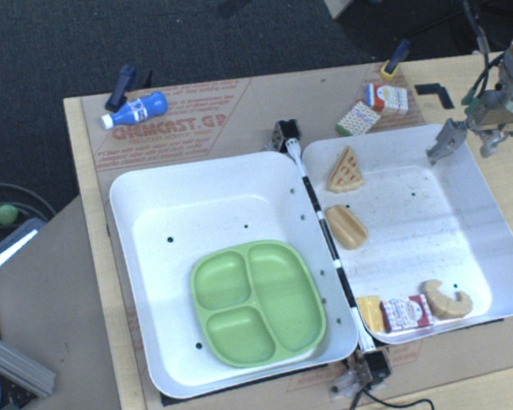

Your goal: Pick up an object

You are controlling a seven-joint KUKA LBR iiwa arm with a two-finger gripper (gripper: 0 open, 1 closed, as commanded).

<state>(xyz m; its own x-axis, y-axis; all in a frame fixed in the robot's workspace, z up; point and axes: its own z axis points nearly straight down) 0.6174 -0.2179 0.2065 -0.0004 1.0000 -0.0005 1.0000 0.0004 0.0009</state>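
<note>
Overhead, end effector [463,140] spread, right bin [467,217]

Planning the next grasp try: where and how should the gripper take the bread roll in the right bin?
Probably across the narrow middle of the bread roll, coming straight down. It lies flat and elongated, close to the right bin's left wall, so the fingers should close across its short width; its right side has open floor.

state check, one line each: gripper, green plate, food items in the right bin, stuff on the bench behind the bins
gripper: over right bin's far right corner, holding nothing
green divided plate: flat in left bin, compartments bare
waffle wedge: lying flat, right bin far left
bread roll: lying by left wall
carton: on its side, near edge
blue bottle: on its side on bench
</note>
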